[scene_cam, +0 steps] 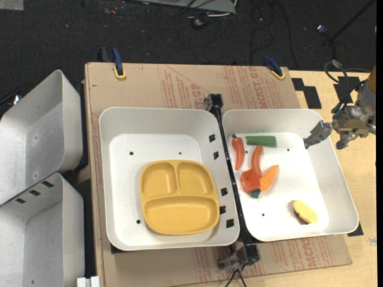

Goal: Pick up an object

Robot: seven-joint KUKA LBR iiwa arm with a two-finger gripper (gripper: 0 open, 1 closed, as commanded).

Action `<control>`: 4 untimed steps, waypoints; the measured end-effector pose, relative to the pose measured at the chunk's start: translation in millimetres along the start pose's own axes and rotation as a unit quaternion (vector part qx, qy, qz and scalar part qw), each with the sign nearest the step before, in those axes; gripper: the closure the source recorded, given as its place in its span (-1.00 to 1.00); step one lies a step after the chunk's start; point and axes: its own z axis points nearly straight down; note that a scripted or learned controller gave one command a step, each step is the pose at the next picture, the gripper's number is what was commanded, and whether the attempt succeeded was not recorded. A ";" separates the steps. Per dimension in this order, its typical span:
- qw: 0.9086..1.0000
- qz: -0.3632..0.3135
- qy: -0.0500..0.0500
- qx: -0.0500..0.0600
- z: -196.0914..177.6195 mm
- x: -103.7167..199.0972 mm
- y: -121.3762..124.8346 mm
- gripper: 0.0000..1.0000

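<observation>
The right bin (335, 178) holds a green block (261, 140), a slim red-orange piece (238, 152), and a cluster of orange and red toy vegetables (259, 175) near its left wall. A small yellow item (304, 211) lies near the front right corner. My gripper (330, 137) hovers over the bin's right rim, well to the right of the green block. Its fingers are spread open with nothing between them.
A yellow divided plate (178, 197) lies in the left bin (114, 160). A black divider (226, 166) separates the two bins. Two spare white bins (36, 160) are stacked off the bench at the left. Cables trail across the dark floor behind.
</observation>
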 end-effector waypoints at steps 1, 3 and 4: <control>1.000 -0.002 -0.001 -0.006 -7.8 1.1 2.4 -1.00; 1.000 -0.001 -0.001 -0.004 99.6 2.3 2.4 -1.00; 1.000 -0.001 -0.001 -0.004 153.2 3.0 2.3 -1.00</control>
